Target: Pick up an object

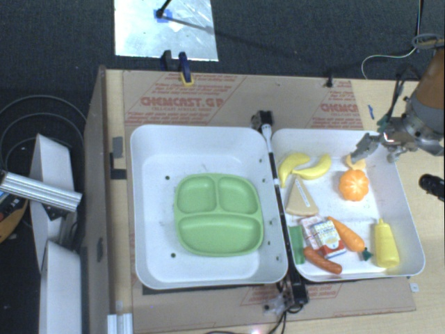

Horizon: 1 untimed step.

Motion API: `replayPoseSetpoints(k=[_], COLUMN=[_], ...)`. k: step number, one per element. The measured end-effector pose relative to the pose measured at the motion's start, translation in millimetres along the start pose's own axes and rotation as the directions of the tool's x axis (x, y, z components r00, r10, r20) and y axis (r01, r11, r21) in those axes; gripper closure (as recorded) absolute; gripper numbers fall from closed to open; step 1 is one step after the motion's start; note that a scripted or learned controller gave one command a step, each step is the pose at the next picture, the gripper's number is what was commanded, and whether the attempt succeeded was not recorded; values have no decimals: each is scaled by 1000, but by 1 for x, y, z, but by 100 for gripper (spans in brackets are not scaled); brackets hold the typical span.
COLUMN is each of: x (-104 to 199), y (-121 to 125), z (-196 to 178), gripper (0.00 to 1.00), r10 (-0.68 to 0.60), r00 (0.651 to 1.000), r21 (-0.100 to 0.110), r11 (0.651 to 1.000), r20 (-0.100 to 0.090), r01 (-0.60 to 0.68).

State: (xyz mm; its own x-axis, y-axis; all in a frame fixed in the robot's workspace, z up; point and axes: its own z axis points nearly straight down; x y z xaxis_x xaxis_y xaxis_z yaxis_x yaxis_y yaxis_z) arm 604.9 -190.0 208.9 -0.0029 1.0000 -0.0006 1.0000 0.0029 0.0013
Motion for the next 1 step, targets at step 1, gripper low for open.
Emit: replayPoseSetpoints(k=[1], x=[9], y=[2], z=[93], gripper=[0], r10=[-2], r00=[1000], r21=[6], r11=[1000], r20=[-2], r01=[2])
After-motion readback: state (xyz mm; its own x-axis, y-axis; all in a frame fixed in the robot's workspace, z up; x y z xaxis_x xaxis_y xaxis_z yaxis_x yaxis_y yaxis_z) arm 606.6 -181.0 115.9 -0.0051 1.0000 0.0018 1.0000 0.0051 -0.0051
